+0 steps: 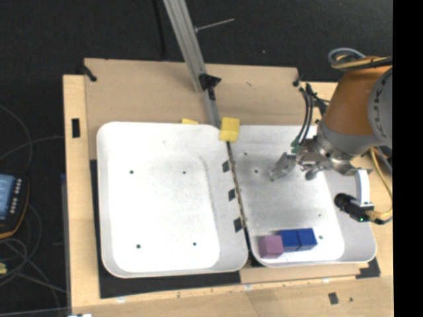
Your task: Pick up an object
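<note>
Showing 2 white bins (158, 197), each lightly speckled with grey and dotted with small dark marks. Sitting in the right bin: a purple block (270, 246) and 2 blue blocks (298, 239). Resting at the bins' top edge, a yellow block (229, 129). Displaying tan bench (145, 88), orange-banded grey arm (357, 111).

I can read no text, label or number here. The handheld screen (12, 200) at left glows, too blurred to read.
</note>
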Available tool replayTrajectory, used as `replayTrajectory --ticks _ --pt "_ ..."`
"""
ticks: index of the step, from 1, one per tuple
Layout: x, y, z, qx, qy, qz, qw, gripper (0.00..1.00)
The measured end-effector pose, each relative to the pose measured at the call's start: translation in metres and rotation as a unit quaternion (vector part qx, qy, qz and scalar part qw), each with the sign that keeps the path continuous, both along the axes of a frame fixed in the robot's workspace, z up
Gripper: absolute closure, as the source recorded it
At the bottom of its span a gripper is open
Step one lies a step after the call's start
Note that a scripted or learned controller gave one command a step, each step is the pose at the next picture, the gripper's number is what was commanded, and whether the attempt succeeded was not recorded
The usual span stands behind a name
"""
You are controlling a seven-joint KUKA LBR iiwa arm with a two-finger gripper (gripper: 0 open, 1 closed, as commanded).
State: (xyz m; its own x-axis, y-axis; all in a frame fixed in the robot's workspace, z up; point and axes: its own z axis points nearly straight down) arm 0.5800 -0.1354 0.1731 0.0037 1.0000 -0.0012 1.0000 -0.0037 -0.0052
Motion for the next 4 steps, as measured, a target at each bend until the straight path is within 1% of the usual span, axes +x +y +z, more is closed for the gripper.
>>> replayTrajectory --ticks 1,2,3,4 --pt "-0.044 -0.034 -0.078 0.0 -0.003 -0.001 1.0 0.0" --pt "-0.075 0.001 -0.065 0.0008 -0.003 0.003 1.0 0.0" --pt "-0.002 0.002 -0.076 -0.0002 -0.005 0.004 1.0 0.0" --pt "0.035 0.009 0.025 -0.0009 -0.008 0.004 1.0 0.0"
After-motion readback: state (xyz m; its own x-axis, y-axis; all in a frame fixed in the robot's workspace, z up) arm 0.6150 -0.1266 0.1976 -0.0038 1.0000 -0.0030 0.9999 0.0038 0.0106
